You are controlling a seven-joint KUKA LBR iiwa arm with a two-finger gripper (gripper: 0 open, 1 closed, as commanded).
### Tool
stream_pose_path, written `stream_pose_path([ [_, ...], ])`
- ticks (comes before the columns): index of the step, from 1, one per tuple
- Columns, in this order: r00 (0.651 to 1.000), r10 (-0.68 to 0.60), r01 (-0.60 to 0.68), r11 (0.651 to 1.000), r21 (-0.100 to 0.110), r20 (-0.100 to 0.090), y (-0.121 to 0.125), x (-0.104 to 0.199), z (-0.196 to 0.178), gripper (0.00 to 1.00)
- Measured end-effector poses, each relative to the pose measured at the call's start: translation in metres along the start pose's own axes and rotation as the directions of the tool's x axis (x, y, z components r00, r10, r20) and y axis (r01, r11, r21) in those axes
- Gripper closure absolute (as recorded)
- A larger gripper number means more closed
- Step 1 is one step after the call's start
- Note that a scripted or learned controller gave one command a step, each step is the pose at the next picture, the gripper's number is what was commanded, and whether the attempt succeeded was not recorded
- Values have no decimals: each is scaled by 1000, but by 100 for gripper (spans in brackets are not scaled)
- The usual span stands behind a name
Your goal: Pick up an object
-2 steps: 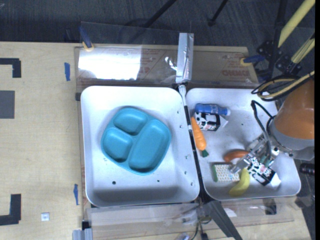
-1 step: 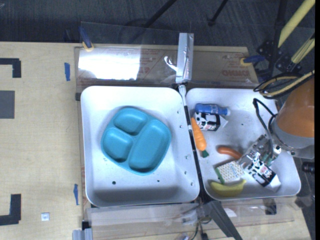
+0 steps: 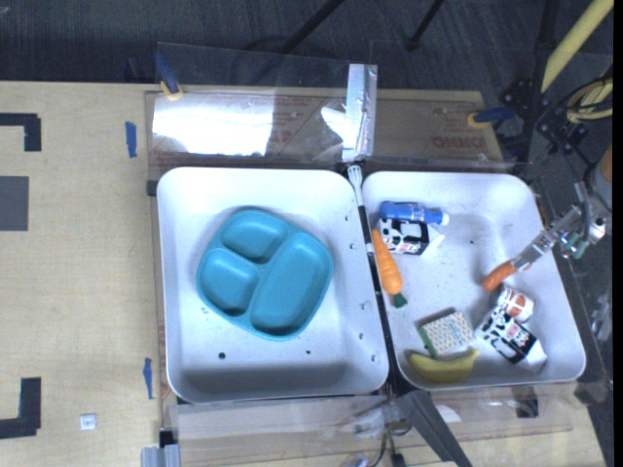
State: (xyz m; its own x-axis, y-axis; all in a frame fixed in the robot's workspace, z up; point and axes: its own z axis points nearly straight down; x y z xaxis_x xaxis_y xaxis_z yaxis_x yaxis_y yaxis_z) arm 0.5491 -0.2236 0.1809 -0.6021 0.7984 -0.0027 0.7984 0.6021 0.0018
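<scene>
Gripper (image 3: 574, 230) being seen at right bin's (image 3: 458, 185) right edge; open or closed cannot be told. Nothing being lifted yet. Small orange piece (image 3: 498, 275) lying nearest, toward right edge; carrot (image 3: 387, 266) along left edge. Whole pick remaining.

Gripper (image 3: 533, 253): slim silver-grey metal fingers, pale tips. Wrist block: grey metal with dark fittings and a small green detail.

Tool (image 3: 569, 230) low at right edge
</scene>
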Motion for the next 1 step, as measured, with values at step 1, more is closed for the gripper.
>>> stream_pose_path([
  [1,1000,0,0,1000,0,0,0,0,0,0],
])
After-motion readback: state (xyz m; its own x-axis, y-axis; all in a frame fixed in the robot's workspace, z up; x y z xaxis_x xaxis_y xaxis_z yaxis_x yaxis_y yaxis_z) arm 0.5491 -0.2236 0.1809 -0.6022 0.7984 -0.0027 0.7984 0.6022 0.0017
